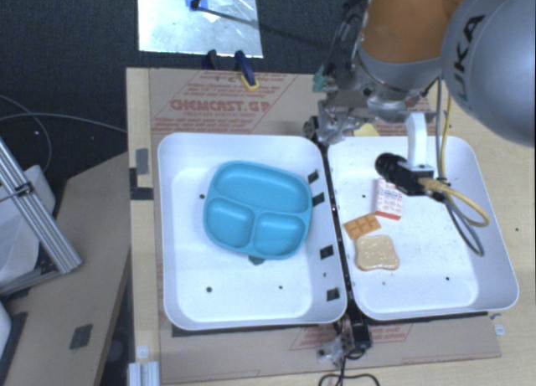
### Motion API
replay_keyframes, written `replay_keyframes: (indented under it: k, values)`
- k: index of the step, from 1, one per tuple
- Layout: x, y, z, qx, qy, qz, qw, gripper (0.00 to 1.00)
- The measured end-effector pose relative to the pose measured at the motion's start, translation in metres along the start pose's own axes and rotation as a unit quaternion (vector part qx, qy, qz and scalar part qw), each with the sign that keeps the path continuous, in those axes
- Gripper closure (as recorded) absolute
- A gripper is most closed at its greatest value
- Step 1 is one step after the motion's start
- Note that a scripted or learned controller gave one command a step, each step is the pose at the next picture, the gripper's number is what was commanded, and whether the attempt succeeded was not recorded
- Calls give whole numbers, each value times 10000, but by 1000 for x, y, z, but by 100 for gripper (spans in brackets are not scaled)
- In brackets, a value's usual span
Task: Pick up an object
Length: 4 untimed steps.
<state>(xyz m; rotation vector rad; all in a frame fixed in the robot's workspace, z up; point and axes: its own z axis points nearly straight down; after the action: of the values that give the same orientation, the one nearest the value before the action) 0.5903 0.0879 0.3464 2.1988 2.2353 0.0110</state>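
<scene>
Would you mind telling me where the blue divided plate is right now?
The blue divided plate lies in the left bin, near its middle, just left of the divider between the bins; the food pieces sit in the right bin.

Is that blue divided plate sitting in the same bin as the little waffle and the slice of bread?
No, the blue divided plastic plate lies in the left white bin, apart from them.

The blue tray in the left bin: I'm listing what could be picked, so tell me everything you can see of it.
The blue tray is a light-blue, plastic-looking plate with rounded corners and three compartments, one long and two smaller. It lies flat, right way up, turned slightly askew, near the middle of the left bin. It rests on the bin floor, apart from the walls. A small dark spot shows at its near edge.
</scene>
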Motion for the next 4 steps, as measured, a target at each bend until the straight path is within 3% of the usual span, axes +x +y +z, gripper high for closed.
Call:
replay_keyframes:
  k: [1, 2, 3, 4]
  values:
    - [0, 1, -11, -14, 0, -30, 10000, 100]
    - [44, -16, 51, 70, 1, 46, 10000, 100]
    - [20, 9, -167, -64, 13, 58, 10000, 100]
    - [65, 18, -21, 100, -7, 43, 9999, 100]
